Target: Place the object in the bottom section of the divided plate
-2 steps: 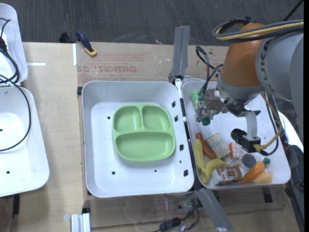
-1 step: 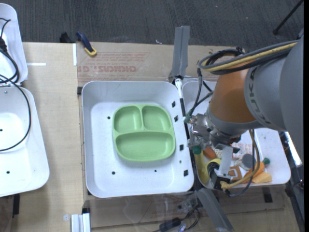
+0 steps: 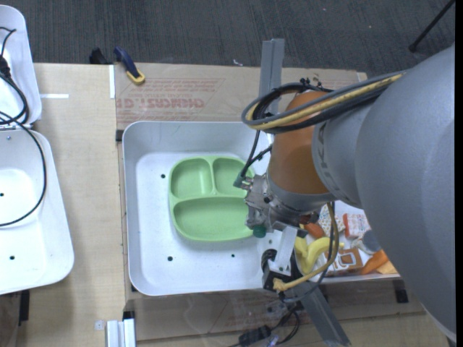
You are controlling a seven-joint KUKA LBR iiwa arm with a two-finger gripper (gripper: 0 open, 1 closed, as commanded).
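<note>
A light green divided plate [image 3: 208, 200] lies in the white bin [image 3: 145, 215], with two small sections toward the top of the view and one large section toward the bottom. The arm's orange band and wrist [image 3: 293, 157] hang over the plate's right edge. The gripper [image 3: 258, 226] reaches down at the right rim of the large section, its tips hidden by the wrist body. A small dark green bit [image 3: 258, 230] shows at the gripper's lower end; I cannot tell what it is or whether it is held.
A second white bin [image 3: 29, 215] with black cables sits at the left. Several colourful toy foods, among them a yellow banana [image 3: 312, 251], lie right of the plate under the arm. A blue and yellow clamp [image 3: 129, 66] rests on the cardboard behind.
</note>
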